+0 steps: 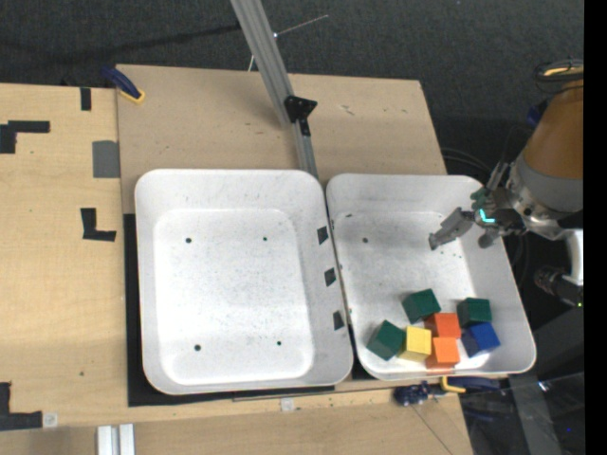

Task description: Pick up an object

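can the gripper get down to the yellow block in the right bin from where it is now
Probably, but it's tight. The gripper is above the right bin, with bare floor between. The yellow block has a green block and orange blocks against its sides.

From my remote seat I see the arm [555, 159] as a bulky rounded body, with a broad orange band across its upper part and pale grey casing beneath it. Below that sits a darker metallic wrist section with a small teal-green light glowing on it. The gripper [467, 228] at its end is dark grey, built of slim angular fingers [446, 233], and a white fitting shows on the arm's lower right side.
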You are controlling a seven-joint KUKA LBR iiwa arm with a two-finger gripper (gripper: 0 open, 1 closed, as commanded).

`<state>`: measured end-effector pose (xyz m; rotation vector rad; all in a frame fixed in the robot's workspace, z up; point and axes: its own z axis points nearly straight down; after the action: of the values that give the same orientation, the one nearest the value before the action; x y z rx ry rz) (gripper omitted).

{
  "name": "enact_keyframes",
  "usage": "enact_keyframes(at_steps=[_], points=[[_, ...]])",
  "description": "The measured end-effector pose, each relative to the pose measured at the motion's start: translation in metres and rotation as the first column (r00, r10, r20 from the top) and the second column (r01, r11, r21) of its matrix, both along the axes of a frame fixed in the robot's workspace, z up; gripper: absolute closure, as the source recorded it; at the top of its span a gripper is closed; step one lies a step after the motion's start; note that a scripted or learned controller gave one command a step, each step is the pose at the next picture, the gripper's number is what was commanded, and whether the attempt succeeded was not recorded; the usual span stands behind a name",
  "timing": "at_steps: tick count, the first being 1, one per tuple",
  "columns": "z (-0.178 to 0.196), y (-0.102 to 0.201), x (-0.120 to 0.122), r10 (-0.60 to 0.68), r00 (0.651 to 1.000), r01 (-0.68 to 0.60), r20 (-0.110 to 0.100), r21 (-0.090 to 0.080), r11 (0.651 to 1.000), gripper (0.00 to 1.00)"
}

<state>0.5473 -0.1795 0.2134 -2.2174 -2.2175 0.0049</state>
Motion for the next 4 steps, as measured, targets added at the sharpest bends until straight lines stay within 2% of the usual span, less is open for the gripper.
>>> enact_keyframes(at_steps=[1, 2, 3, 4], points=[[0.003, 0.000, 0.001, 0.002, 1.000, -0.002, 0.005, -0.001, 1.000, 0.00], [-0.042, -0.003, 0.001, 0.001, 1.000, -0.001, 0.000, -0.002, 1.000, 0.00], [-0.106, 0.001, 0.002, 0.001, 1.000, -0.001, -0.002, 0.000, 1.000, 0.00], [-0.123, 0.002, 0.001, 0.001, 1.000, -0.001, 0.001, -0.002, 1.000, 0.00]])
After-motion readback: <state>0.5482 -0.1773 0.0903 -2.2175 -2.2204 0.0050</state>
